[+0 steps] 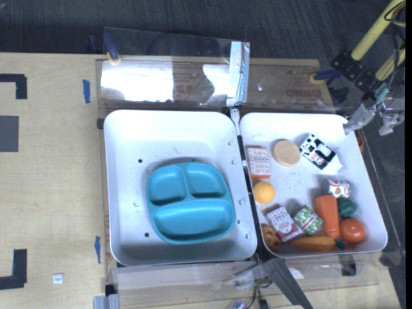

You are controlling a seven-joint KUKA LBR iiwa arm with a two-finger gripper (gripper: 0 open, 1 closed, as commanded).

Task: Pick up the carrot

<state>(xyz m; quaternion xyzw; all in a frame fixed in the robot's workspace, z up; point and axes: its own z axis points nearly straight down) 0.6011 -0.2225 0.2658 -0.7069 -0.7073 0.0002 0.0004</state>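
Since the carrot (pixel 328 215) looks like light, stiff, smooth plastic, you should pinch mid-body. The gripper (pixel 376 111) sits at the right bin's (pixel 254 126) far corner; you cannot tell its state.

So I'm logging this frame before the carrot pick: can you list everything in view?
bins: two, white, side by side
tray: one, blue, left bin
carrot: one, orange, right bin, near front
tomato: one, red, right of carrot
orange: one, right bin, left side
disc: one, tan, right bin, back
cartons: several small, right bin
gripper: one, at right bin's back right corner, outside it
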